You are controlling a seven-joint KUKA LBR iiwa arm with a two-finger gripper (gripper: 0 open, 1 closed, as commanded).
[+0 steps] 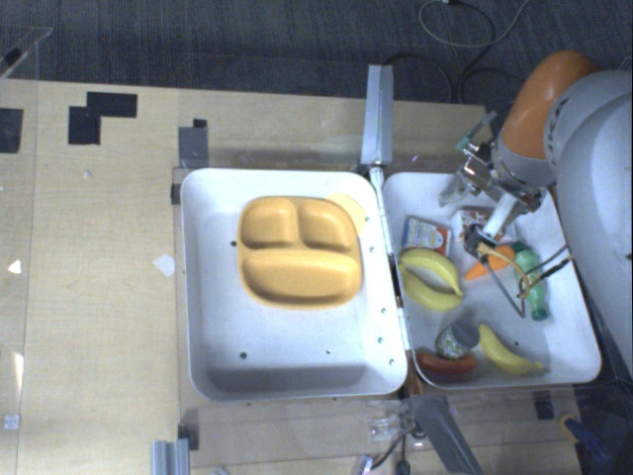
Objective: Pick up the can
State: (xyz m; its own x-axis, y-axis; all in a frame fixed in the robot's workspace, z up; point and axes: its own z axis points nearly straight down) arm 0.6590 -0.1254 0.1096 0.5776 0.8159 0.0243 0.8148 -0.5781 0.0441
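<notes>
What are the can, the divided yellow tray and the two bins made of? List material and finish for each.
Can: probably metal, its grey top dull and slightly glinting. Divided yellow tray: likely moulded plastic, smooth with a soft sheen and rounded compartments. Left bin and right bin: seemingly plastic, white, smooth, faintly glossy.

**Arm over the right bin, can lying near its front edge**

Two white bins sit side by side on the bench; the left bin [198, 295] holds a yellow sectioned tray [300, 249] lying near its middle; the right bin [584, 349] holds the clutter. The can [458, 340] lies at the near side of that bin, touching a red item [445, 365] and just beside a banana [508, 352]; a second banana [432, 278] lies by the bin's left wall, with a small carton [424, 234] beyond it; a green bottle [532, 285] and an orange piece [492, 258] lie further right. The gripper [477, 237] hangs over the far part of the bin, well apart from the can.
</notes>
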